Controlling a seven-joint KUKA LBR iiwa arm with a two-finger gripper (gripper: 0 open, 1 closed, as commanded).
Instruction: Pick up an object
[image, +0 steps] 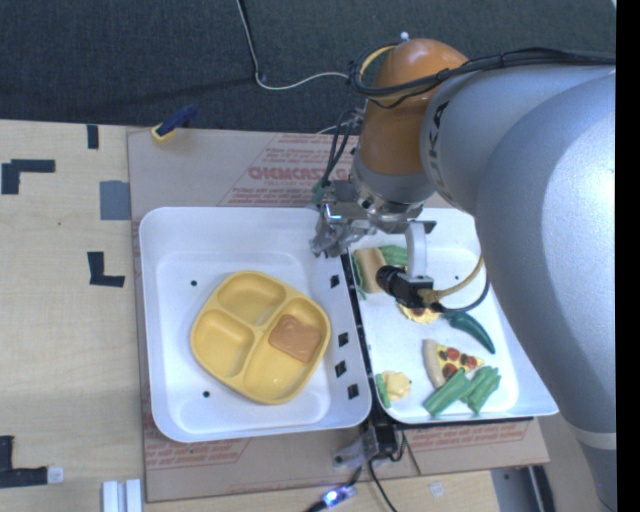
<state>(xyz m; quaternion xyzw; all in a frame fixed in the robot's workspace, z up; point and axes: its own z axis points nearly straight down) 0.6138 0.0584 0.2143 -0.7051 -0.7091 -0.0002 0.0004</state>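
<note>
My gripper (335, 238) hangs over the back end of the divider between the two white bins, under the orange wrist band. Nothing shows between its fingers. In the left bin (165, 300) lies a yellow divided plate (250, 335) with a tan toast-like piece (295, 338) in its right compartment. The right bin (520, 390) holds toy food: a pale yellow piece (370, 268) just right of the gripper, a green item (395, 254), a dark green pepper (468, 328), a pizza slice (447, 360), green bean pods (462, 390) and a small yellow piece (396, 384).
The large grey arm covers the right side of the view and overhangs the right bin. Both bins rest on a cardboard sheet (230, 170) on a wooden bench. A yellow-blue clip (173, 123) lies at the cardboard's back left corner.
</note>
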